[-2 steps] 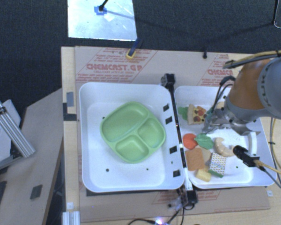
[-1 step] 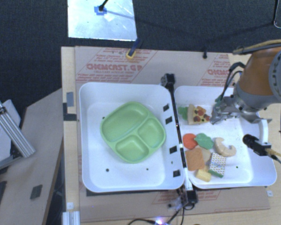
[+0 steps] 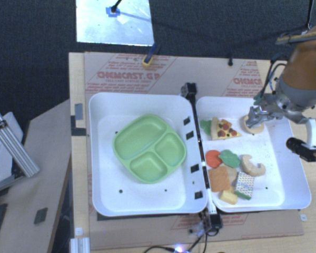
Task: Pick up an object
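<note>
Left bin (image 3: 102,194) has just a green divided plate (image 3: 149,148) in it, three compartments, sitting a bit rotated so its long axis runs diagonal, upper left to lower right, roughly mid-bin. A black divider strip (image 3: 196,141) w/ clips runs btwn the two bins. Right bin (image 3: 292,194) has all the toy food: a pizza slice (image 3: 223,128) near the top left, long axis about horizontal, w/ a small green leafy bit (image 3: 205,125) touching its left end; below that a red round piece (image 3: 213,157) and a green leaf-shaped piece (image 3: 229,157) touching each other; then an orange toast-like slab (image 3: 219,178), a tan curved piece (image 3: 251,166) to its right, a small patterned box (image 3: 245,185) tilted, and a yellow chunk (image 3: 228,196) at the bottom of the pile. Up top, right of the pizza, a round tan cookie-looking disc (image 3: 252,125) lies flat, no real long axis on that one. The gripper (image 3: 256,116) is right on top of that disc, arm coming in from the right. Can't tell if it's spread or pinching, too small and blurry at the tips.
</note>
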### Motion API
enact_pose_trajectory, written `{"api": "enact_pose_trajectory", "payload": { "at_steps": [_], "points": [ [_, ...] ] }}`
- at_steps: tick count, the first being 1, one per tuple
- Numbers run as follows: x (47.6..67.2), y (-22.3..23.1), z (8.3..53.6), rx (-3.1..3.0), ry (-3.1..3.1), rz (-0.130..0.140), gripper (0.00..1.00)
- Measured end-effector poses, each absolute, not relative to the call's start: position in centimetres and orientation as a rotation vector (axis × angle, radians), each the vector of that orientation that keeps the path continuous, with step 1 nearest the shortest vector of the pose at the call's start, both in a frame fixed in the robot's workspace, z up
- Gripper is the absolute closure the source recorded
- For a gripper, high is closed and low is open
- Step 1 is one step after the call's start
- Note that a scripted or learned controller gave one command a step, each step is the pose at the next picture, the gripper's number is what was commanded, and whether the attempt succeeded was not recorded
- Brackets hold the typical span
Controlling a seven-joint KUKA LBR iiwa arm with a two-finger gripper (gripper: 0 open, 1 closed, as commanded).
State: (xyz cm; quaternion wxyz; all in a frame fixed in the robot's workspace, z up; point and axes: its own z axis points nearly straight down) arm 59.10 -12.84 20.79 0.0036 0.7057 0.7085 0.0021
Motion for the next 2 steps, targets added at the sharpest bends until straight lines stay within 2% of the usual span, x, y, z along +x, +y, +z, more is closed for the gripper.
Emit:
{"api": "enact_pose_trajectory", "payload": {
  "at_steps": [1, 2],
  "points": [
    [59.2, -12.8, 22.6, 2.215, 2.224, 0.004, 1.00],
    [60.5, -8.6, 23.0, 2.211, 2.230, 0.006, 1.00]
  ]
}}
